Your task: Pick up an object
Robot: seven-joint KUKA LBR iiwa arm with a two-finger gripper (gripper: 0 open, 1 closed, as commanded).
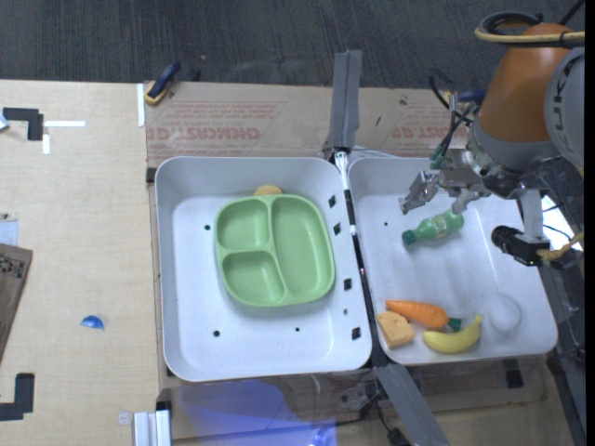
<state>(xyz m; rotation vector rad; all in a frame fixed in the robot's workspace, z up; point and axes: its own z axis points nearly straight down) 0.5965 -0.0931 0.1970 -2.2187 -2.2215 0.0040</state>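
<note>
1. Where the right bin (521, 342) meets its near rim, three toy foods lie in a cluster: a yellow banana (454, 336), an orange carrot (418, 312) just behind it, and a tan wedge (395, 329) touching the carrot's left end, close to the divider between the bins.
2. Near the banana's right end sits a pale, roundish patch (503, 312); it is too faint against the white floor to identify.
3. Bare floor lies between this cluster and the green bottle (433, 229), which rests on its side in the bin's far half.
4. Just above and beside the bottle hangs the gripper (429, 190); its fingers appear spread, with nothing between them, though they are small and hard to read.
5. The left bin (186, 277) holds a green divided plate (275, 247), with open floor all around it.
6. Behind the plate's far edge peeks a yellowish object (268, 191), mostly hidden.
</note>
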